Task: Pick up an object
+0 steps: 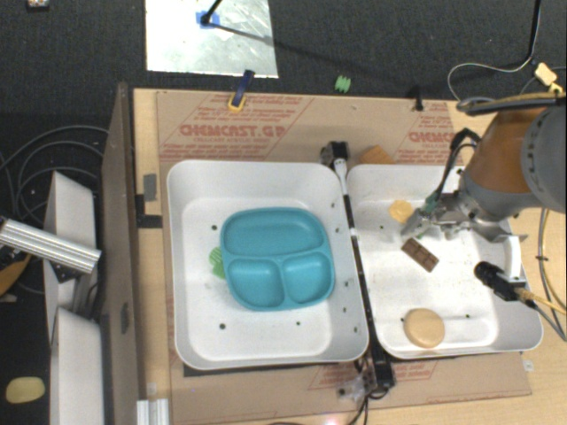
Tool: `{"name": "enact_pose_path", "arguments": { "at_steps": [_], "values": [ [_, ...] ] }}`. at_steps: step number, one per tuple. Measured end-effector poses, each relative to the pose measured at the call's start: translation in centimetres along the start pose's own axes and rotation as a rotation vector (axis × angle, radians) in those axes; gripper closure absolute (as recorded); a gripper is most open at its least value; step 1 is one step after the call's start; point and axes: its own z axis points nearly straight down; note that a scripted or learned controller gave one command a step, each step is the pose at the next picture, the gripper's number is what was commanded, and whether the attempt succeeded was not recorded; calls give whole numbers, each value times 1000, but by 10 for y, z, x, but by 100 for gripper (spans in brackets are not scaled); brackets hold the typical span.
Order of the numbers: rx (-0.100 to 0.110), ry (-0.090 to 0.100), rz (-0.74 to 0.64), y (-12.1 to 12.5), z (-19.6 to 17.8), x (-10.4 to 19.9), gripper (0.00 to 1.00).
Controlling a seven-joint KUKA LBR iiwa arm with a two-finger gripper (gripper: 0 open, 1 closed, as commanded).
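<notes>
My gripper (428,226) hangs low over the right bin (505,330), near the bin's middle. A brown ridged bar (420,254) lies just below and in front of it, tilted, and looks apart from the gripper. A small yellow piece (401,210) sits just left of the gripper, near the bin's back. A round tan bun (424,328) rests at the bin's front. In the left bin (190,237) a blue divided tray (276,257) lies flat, and a green item (215,258) peeks out from under its left edge.
The arm's orange band and grey wrist (509,162) reach in from the right over the right bin's back corner. A tan block (376,155) lies on the cardboard behind the bins. A black divider (351,237) separates the two bins.
</notes>
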Motion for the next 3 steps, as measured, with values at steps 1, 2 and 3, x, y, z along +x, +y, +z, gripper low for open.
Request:
{"name": "enact_pose_path", "arguments": {
  "at_steps": [1, 2, 3],
  "values": [
    [19, 0, 3, -35, 17, 7, 0],
    [8, -6, 5, 5, 15, -58, 0],
    [13, 1, -5, 13, 17, 2, 0]
  ]
}}
